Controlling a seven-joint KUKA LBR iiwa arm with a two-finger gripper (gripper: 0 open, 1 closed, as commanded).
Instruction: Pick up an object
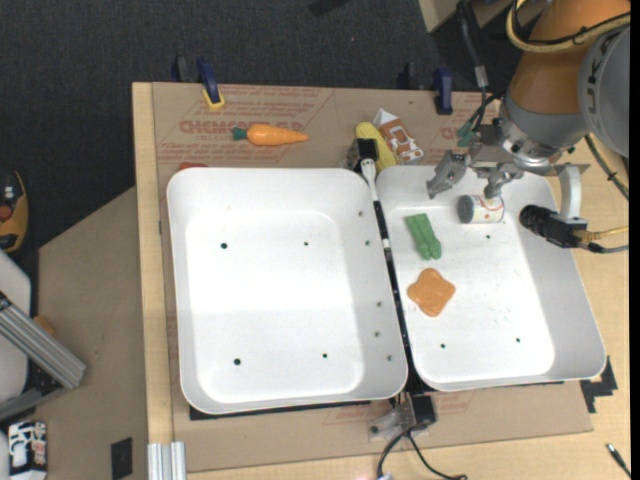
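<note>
The right bin (560,308) holds three things. A green block (423,236) lies near its left wall, and an orange flat piece (431,293) sits just below it. A small white and grey cylinder (480,209) lies on its side near the back wall. My gripper (465,190) hangs over the bin's back edge, its fingers spread apart and open. Nothing is between the fingers. The cylinder lies just in front of the fingertips, close to the right one (494,194).
The left bin (200,268) stands beside the right one. Behind the bins, a toy carrot (268,135), a yellow and black item (367,146) and a small orange-white packet (402,140) lie on the cardboard. Clamps (210,83) hold the board's back edge.
</note>
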